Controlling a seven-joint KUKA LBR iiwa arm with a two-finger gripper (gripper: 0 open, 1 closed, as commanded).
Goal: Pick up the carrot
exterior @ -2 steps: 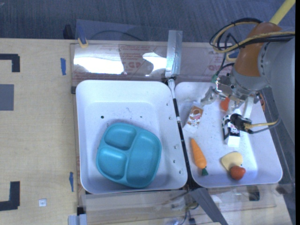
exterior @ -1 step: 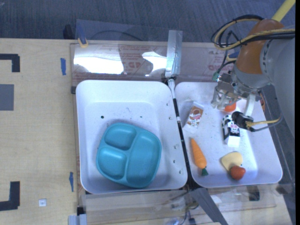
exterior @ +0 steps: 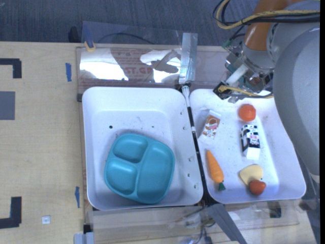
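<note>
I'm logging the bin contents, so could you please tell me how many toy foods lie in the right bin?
6: orange at the back, small carton, milk carton, carrot near the divider, yellow piece and red piece in front.

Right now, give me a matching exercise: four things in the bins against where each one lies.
Things:
1. carrot
2. teal divided plate
3. orange ball
4. black-and-white carton

Places:
A. left bin
B. right bin, far end, near the arm
C. right bin, by the centre divider
D. right bin, just below the orange ball

Pairs: 1-C, 2-A, 3-B, 4-D
</note>
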